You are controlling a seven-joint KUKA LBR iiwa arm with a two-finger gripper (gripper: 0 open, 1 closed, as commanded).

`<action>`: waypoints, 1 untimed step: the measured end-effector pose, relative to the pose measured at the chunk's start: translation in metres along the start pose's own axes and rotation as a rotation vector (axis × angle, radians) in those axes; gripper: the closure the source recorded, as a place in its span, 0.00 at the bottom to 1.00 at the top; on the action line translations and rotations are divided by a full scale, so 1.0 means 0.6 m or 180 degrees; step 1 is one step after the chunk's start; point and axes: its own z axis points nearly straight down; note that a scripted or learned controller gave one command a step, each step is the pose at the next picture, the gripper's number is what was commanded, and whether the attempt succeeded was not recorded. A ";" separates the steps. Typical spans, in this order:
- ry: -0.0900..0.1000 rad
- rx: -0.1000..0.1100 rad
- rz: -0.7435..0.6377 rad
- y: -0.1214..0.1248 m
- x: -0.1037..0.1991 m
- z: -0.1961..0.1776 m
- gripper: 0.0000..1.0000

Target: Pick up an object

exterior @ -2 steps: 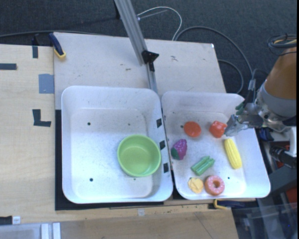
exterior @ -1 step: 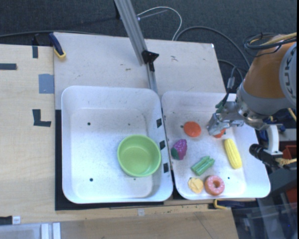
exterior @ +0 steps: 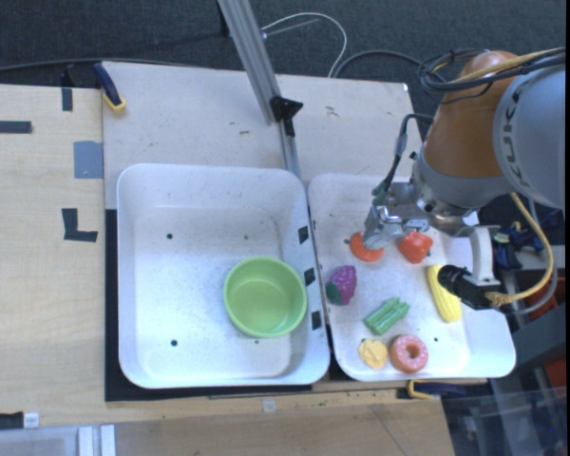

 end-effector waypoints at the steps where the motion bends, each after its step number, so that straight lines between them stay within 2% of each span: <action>1: -0.0003 0.0008 0.0003 0.011 0.091 0.019 1.00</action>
